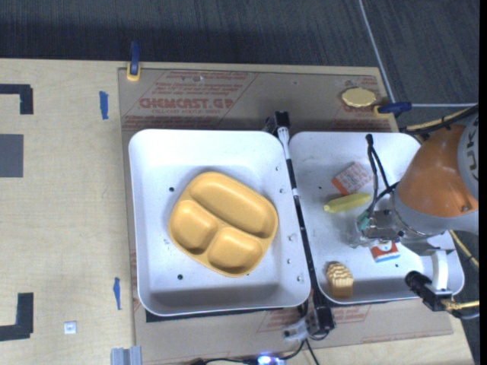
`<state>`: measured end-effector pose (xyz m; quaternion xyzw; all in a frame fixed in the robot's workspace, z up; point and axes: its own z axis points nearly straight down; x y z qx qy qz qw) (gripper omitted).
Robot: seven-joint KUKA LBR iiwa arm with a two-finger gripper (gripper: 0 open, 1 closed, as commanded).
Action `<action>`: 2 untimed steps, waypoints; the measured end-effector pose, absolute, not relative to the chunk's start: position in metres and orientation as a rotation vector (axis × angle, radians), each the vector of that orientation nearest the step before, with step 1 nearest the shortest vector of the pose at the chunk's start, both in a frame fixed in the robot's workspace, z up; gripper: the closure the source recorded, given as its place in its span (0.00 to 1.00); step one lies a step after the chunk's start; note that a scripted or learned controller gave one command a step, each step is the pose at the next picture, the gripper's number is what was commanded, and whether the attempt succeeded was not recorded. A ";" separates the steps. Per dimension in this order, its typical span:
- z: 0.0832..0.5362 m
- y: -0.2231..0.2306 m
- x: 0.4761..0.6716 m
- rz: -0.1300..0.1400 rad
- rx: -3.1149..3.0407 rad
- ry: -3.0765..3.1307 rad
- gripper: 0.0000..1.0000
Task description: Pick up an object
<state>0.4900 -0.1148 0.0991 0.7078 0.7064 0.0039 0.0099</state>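
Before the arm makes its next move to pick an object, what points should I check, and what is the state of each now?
1. Objects available in the right bin: ok; yellow piece, orange-patterned packet, tan ridged item.
2. End effector over right bin: ok.
3. Object between the fingers: cannot tell.
4. Yellow piece beside end effector, reachable: ok.
5. Large yellow tray lies in the left bin, apart from arm: ok.

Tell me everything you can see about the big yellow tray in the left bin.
The yellow tray is a rounded, smooth moulding that looks like glossy plastic, split into three sections: one long one along its far side and two smaller ones nearer the camera. It lies turned at a slant near the middle of the left bin, resting on the bin's white floor. Nothing else touches it.
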 end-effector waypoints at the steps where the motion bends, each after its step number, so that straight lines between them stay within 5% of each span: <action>1: 0.099 -0.115 0.490 0.012 2.210 2.205 0.00; 2: 0.086 -0.092 0.481 0.004 2.219 2.218 0.00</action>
